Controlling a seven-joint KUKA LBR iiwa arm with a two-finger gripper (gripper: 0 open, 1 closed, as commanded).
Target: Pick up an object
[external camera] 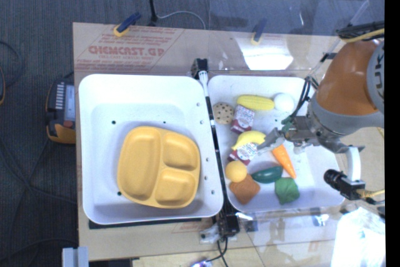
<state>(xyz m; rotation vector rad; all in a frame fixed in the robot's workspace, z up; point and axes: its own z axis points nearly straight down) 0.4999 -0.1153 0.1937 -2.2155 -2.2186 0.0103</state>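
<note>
Two shallow white bins side by side on a tabletop (125, 47) of brown board printed with red lettering. Left bin (112, 103): one yellow compartment tray (159, 166), three sections, lying flat and slightly turned, near the bin's centre. Right bin (312, 197): a cluster of toy foods. Along the far side, a yellow corn cob (255, 102) with a white egg (284, 101) just beside its right end. Near the dividing wall, a speckled cookie (222, 112), and just right of it a dark red packet (243, 118). Below these, a yellow banana-like piece (250, 137) touching a small red-and-white wrapper (247, 151). Further toward the near side, a round yellow fruit (235, 171) above an orange-brown lump (244, 189), the two touching. At centre, an orange carrot (284, 160) pointing toward the near right, a dark green pod-shaped piece (267, 174) just below it, and a bright green piece (287, 190) near the front wall.

Grey arm with orange band entering from the right, wrist over the right bin. Gripper (279, 134) reaching leftward, tips just above the carrot's top and beside the banana-like piece. Jaws: state impossible to tell; nothing seen held between them. Two blue-and-yellow clamps (127, 23) on the far edge of the board.
</note>
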